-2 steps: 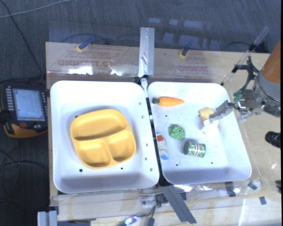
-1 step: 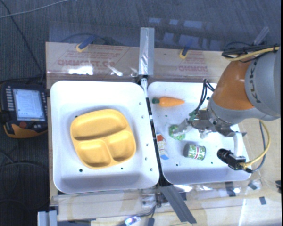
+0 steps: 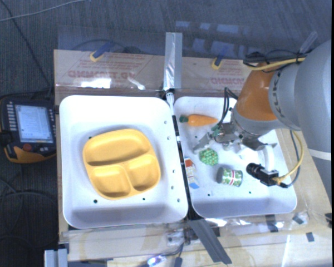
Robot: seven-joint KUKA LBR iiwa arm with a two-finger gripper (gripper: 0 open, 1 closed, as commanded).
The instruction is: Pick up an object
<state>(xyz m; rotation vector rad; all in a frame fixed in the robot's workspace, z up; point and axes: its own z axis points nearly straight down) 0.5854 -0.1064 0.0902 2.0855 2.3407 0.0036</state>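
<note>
Two shallow white bins sit side by side on a sheet of brown cardboard: the left bin (image 3: 67,149) and the right bin (image 3: 256,204), their inner rims touching along the middle. One thing lies in the left bin, a yellow plastic plate (image 3: 121,163) split into three compartments, set a little askew near the bin's centre.

Four loose things lie in the right bin, all in its left half. One orange carrot (image 3: 200,119) with a green top lies on its side near the far wall. One round green ball (image 3: 209,157) with a bumpy skin rests nearer the middle. One small can (image 3: 229,176) with a green and white label lies tipped on its side just beside the ball, toward the near wall. One small flat packet (image 3: 189,170) in red, white and blue lies against the bin's left wall.

One grey arm (image 3: 300,99) with an orange band reaches in from the right. Its gripper (image 3: 225,135) hangs over the right bin, between the carrot and the ball and close to both. Whether it is wide or narrow cannot be told from this angle, and nothing is seen held in it.

One handheld control pendant (image 3: 28,128) with a lit screen lies on the dark carpet left of the bins. Two yellow clips (image 3: 99,53) sit on the cardboard's far edge.
</note>
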